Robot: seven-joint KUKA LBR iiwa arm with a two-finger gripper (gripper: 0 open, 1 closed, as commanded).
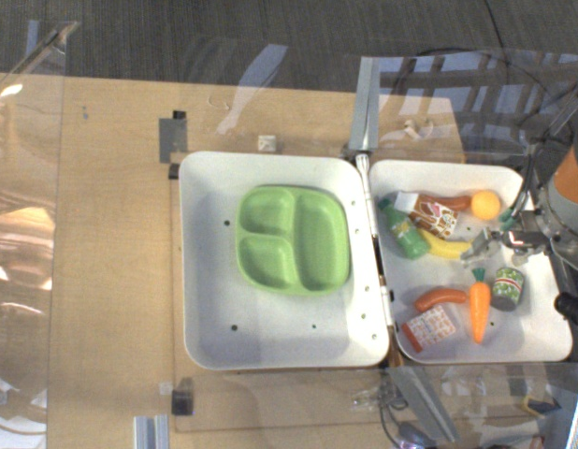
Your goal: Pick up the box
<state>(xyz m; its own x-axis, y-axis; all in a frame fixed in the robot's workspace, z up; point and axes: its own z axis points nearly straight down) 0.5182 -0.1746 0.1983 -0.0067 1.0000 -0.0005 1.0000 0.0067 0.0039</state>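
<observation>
Box lies front-left of fingers, apart; fingers' opening unclear.

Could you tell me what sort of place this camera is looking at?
Most likely a robotics lab's pick-and-place bench. Two shallow white bins sit on a wooden bench; the right one holds toy food such as a carrot, and a gripper reaches in above them, with cables nearby.
</observation>
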